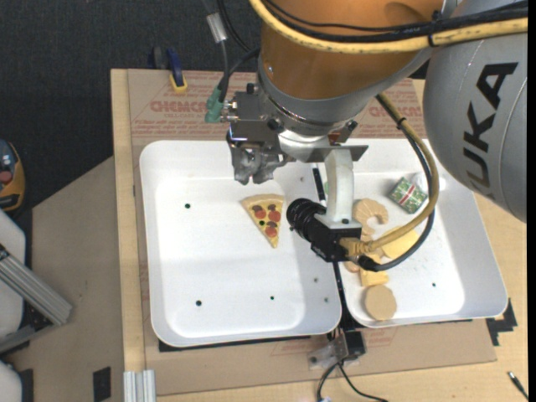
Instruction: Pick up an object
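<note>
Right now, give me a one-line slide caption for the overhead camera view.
KUKA arm's gripper poised above a toy pizza slice in the left bin, with other toy foods in the right bin.

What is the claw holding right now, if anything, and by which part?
It cannot be told: the claw hangs just above the pizza slice in the left bin, and nothing shows between its fingers, whose state is unclear from here.
</note>
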Tool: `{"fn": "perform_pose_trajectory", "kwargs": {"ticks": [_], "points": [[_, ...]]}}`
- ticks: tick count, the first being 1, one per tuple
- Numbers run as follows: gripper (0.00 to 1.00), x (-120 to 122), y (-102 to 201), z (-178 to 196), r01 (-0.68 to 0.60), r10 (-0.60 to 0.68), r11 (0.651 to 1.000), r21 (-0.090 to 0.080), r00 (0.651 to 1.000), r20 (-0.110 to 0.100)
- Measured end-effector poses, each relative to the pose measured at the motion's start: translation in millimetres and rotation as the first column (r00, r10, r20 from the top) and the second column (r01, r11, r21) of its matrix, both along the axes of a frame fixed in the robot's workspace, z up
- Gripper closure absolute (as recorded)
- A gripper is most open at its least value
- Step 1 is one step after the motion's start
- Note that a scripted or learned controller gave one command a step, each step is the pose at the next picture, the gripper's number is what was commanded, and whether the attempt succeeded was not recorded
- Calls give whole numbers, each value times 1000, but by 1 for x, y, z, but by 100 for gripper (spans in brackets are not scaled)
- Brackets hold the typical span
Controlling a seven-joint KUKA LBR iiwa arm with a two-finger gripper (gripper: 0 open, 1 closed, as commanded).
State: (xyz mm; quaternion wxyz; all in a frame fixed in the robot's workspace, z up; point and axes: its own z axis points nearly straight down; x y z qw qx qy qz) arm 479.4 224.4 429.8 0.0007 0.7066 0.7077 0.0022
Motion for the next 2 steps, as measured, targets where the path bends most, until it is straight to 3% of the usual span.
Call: {"fn": "perform_pose_trajectory", "kwargs": {"ticks": [1,2], "points": [[100,0,0,80,-1,1,1000,2,1000,5],[100,0,-13,107,3,-3,1000,0,1000,2]]}}
